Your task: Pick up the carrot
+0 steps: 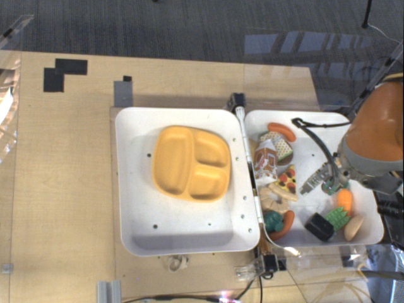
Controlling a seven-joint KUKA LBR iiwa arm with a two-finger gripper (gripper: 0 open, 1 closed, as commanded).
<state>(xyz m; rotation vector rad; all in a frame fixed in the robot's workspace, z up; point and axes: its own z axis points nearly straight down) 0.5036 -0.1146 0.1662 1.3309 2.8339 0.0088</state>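
Lying in the lower right of the frame, the carrot (pixel 344 200) rests in the right bin (pixel 315 120), just beside the gripper (pixel 323 180) and above a green block (pixel 336 217). It looks like a light, stiff, smooth plastic toy, likely slippery; gripping across its thick orange middle seems safest. Whether the gripper is spread or closed I cannot tell. The left bin (pixel 136 188) holds a yellow tray (pixel 190 163); both sit on a wooden table (pixel 57 188), dark carpet beyond.
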